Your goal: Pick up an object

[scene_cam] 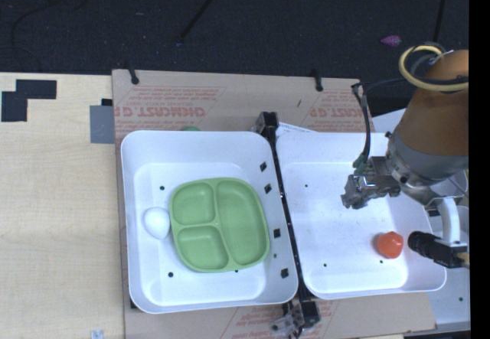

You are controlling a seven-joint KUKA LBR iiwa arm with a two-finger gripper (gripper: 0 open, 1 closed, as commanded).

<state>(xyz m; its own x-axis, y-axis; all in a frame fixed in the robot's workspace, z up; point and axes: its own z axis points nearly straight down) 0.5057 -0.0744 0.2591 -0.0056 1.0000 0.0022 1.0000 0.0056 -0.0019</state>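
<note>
A small red-orange ball-like object (pixel 390 245) lies in the right bin (pixel 329 276), near its front right corner. My gripper (pixel 357 193) hangs over the right bin's middle right part, up and to the left of the red object and apart from it. I see nothing between its fingers. In the left bin (pixel 145 161) a green divided plate (pixel 219 224) lies flat, and a white egg-shaped object (pixel 157 222) rests against the plate's left edge.
The grey and orange arm (pixel 436 123) reaches in from the right over the right bin's far right side. A black divider (pixel 277 207) runs between the two bins. A black part (pixel 436 248) sticks out just right of the red object.
</note>
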